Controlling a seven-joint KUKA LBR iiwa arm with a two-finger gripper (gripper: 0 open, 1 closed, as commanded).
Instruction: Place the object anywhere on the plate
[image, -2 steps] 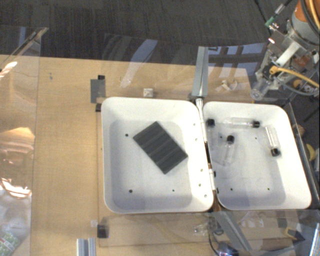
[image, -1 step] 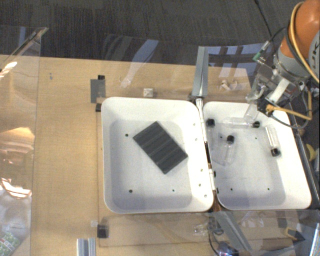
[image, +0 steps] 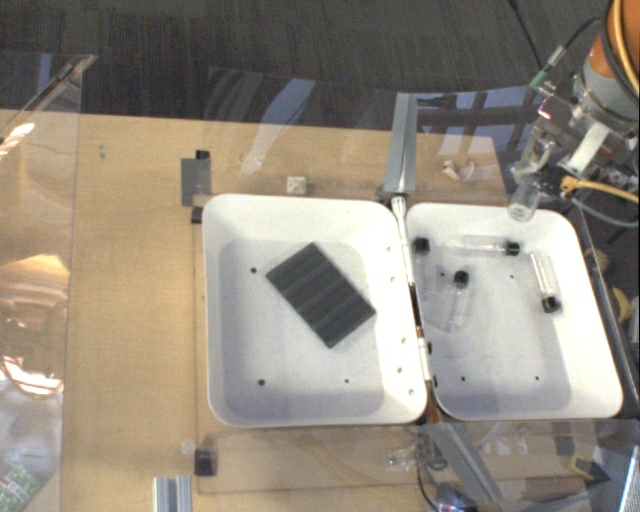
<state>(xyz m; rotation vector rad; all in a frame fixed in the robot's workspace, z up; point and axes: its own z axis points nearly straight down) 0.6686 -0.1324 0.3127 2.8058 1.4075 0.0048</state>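
Wooden bench (image: 120, 300), dark carpet beyond, glare from clear panels at left. Left bin (image: 225, 400) holds a dark ribbed plate (image: 320, 295), lying flat and skewed. Right bin (image: 590, 400) holds several clear vials (image: 485, 245) with black caps. Gripper (image: 528, 185) hangs over that bin's far edge, a clear vial (image: 522, 203) pinched upright between its closed fingers.

No legible text or markings.

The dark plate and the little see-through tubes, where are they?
dark plate (image: 320, 294), camera view, middle of its ribbed top.
top tube (image: 484, 244), camera view, its clear body.
right tube (image: 543, 271), camera view, its clear body.
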